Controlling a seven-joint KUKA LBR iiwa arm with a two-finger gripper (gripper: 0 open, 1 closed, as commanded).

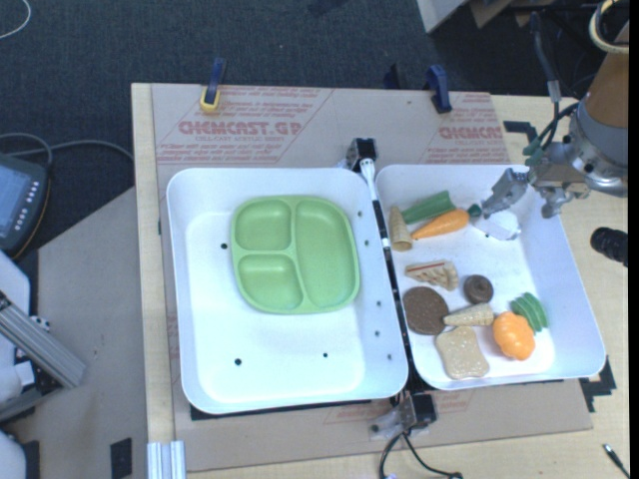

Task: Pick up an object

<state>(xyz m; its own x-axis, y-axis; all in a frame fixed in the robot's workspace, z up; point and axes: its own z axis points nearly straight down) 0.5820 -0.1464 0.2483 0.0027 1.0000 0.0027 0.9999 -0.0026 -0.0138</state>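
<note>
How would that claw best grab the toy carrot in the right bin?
Probably from straight above, closing across the carrot's thick orange middle. It lies flat, pointing left to right, so its long sides are the narrow span. Green leaves sit close behind it, so fingers should stay clear of that edge.

bench (160, 267) bears two white bins: left bin (200, 337), right bin (569, 297), side by side.

You've got 2 clamps on the board's (300, 118) far edge, a yellow-tipped clamp (212, 88) on the left and a blue clamp (436, 86) further right. A dark screen device (20, 203) sits off the left side with a cable (90, 150) trailing from it, all over dark carpet (150, 18).
</note>
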